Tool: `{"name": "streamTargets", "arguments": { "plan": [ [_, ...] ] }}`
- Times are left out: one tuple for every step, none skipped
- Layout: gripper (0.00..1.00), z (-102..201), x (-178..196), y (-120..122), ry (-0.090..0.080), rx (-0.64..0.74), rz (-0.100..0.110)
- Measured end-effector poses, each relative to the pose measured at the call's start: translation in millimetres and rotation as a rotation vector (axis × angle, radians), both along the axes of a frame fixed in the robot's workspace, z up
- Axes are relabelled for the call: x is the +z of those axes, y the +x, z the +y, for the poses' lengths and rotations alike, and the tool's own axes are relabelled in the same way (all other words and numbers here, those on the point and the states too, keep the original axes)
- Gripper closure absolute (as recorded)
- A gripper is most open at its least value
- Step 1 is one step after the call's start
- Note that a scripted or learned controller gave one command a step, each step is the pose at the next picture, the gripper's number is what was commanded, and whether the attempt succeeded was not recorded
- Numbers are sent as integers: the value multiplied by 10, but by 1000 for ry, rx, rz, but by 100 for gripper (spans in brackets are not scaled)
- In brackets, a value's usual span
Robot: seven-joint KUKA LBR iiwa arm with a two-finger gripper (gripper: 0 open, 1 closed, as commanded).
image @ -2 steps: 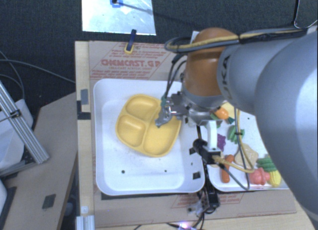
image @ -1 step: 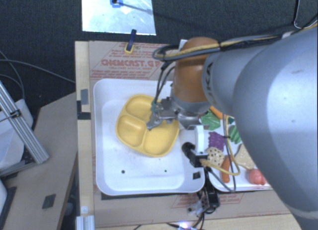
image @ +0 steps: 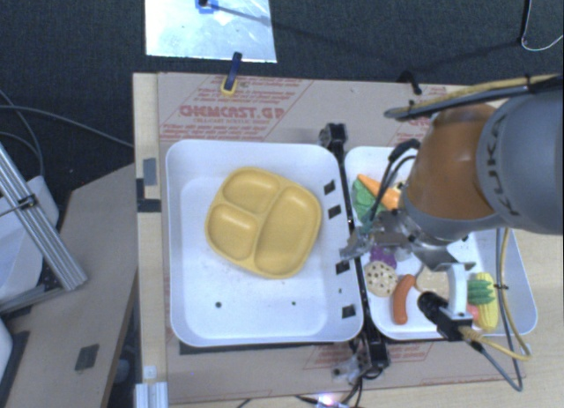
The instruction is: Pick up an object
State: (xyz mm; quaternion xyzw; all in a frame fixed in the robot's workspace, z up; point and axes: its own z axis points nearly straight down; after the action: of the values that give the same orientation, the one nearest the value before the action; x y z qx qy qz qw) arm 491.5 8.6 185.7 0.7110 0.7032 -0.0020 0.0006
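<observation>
Camera view is giving me the end effector [image: 381, 243] hanging low over the left side of the right bin [image: 520, 309], but the wrist is covering it, so I cannot tell its state or whether it has anything. I am seeing the grey arm [image: 520, 164] reaching in from the right, its orange band [image: 445, 168] bending down over the toy food: a carrot [image: 381, 188], a cookie [image: 381, 279], a sausage [image: 402, 299] and corn [image: 481, 299] lying in that bin. A yellow divided plate [image: 263, 219] is sitting in the left bin [image: 189, 309] on the tabletop [image: 242, 107].
</observation>
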Motion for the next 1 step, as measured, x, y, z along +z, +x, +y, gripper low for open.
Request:
{"name": "streamTargets", "arguments": {
  "plan": [
    [0,260,664,-36,6,17,-10]
  ]
}}
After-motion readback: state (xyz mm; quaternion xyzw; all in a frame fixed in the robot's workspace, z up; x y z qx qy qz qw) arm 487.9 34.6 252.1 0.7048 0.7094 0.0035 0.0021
